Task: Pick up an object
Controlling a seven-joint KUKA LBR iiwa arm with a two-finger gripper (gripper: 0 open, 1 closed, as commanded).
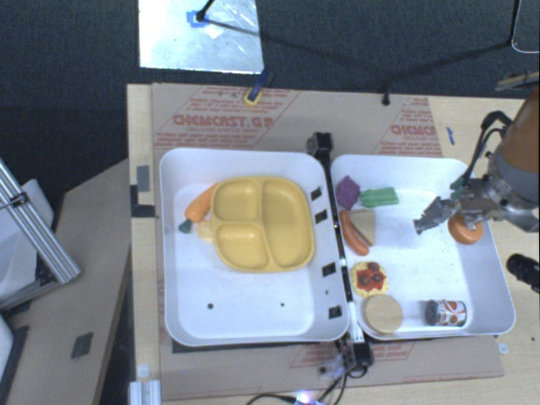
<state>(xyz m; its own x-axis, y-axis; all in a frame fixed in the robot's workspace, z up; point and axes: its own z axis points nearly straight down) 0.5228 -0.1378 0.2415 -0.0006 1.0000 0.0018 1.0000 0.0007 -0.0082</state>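
Right now my two-finger gripper [432,216] hovers over bare floor in the right white bin [489,298], fingers parted a little, nothing between them. Nearest is the round orange piece [466,229], just beside my wrist — smooth and curved, so it could squirt sideways if I close off-centre. Other candidates lie well apart to the left: a flat green block [379,197] and a soft-looking purple lump [347,191] — the small glossy can [446,313] may roll.

End effector [429,218] low, pointing left
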